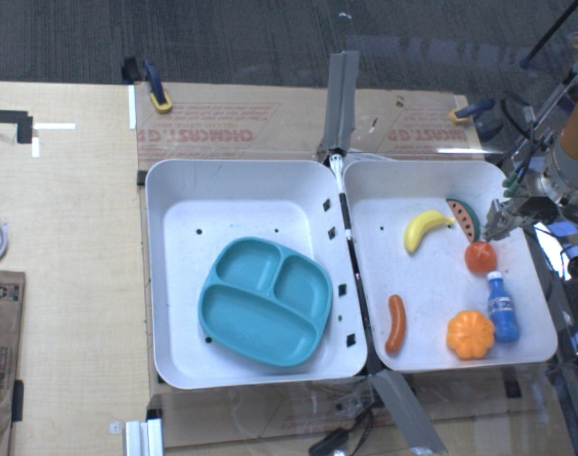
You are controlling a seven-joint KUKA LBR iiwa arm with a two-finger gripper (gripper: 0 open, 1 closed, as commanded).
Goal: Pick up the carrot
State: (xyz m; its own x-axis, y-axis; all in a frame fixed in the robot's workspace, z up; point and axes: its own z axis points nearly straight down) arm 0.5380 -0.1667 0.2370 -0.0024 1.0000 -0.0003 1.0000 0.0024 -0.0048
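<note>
Nearest the camera in the right bin (365, 283), an orange pumpkin (471, 334) sits by the front wall, with a small blue bottle (501, 307) just beside it on the right. To their left, the carrot (395, 323) lies on the bin floor, a slim orange-red piece running roughly front to back, close to the divider between the bins and well apart from the arm. In the left bin (175, 255), a teal divided plate (265, 299) rests on the floor. Farther back in the right bin, a red-orange round fruit (480, 256) sits below a watermelon slice (464, 218), and a yellow banana (423, 227) lies to their left. The gripper (499, 222) hangs over the right edge of that bin, near the watermelon slice and round fruit; whether it is released or clenched cannot be told.
</note>
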